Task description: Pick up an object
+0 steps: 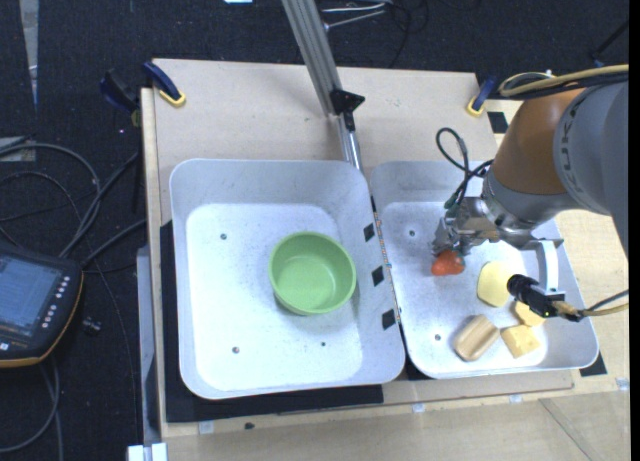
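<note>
- We see the gripper [448,247] low in the right bin [420,175], at that bin's middle, hanging from the grey arm [590,149] with its orange band, which comes in from the right.
- We cannot tell from this slant whether the claw is spread or pressed together; its tip is too small and dark to read.
- A small red object [447,266] lies on the bin floor directly under the tip, touching it or nearly so. We cannot tell whether it is gripped.
- Just to the right of the red object lies a pale yellow rounded object [492,283].
- Nearer the front edge of the same bin we see a tan block [475,338] and, beside it, a yellow block [520,340], close together.
- The left bin [185,199] sits against the right bin and holds a green bowl [312,272], upright, near its middle.
- Both bins rest on a pale wooden bench [250,109], with a blue-and-yellow clamp [165,85] at its far left corner.
- A grey metal pole [308,34] slants down from the top to the far seam between the bins.
</note>
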Controlling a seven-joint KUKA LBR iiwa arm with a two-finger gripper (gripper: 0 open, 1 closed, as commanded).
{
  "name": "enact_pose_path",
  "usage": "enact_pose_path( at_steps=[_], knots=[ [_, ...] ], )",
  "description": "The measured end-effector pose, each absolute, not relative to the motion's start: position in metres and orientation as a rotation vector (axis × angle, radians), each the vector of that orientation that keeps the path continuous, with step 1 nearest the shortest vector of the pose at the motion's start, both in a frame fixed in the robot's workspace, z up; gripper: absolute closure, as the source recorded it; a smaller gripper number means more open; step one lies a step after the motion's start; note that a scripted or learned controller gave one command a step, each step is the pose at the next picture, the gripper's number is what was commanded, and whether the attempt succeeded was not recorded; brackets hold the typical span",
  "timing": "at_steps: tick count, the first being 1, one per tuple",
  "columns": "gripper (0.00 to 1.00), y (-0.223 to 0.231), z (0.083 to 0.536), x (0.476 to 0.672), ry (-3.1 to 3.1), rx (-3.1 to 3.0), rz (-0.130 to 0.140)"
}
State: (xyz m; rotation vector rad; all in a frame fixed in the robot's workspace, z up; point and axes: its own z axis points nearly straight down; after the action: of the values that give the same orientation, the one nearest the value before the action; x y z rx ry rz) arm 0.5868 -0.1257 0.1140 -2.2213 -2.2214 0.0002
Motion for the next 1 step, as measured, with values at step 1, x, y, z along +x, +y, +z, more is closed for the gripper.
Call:
enact_pose_path(
  at_steps=[1],
  knots=[
    [1.00,-0.1240,0.1648,0.5780,-2.224,-2.224,-0.004]
  ],
)
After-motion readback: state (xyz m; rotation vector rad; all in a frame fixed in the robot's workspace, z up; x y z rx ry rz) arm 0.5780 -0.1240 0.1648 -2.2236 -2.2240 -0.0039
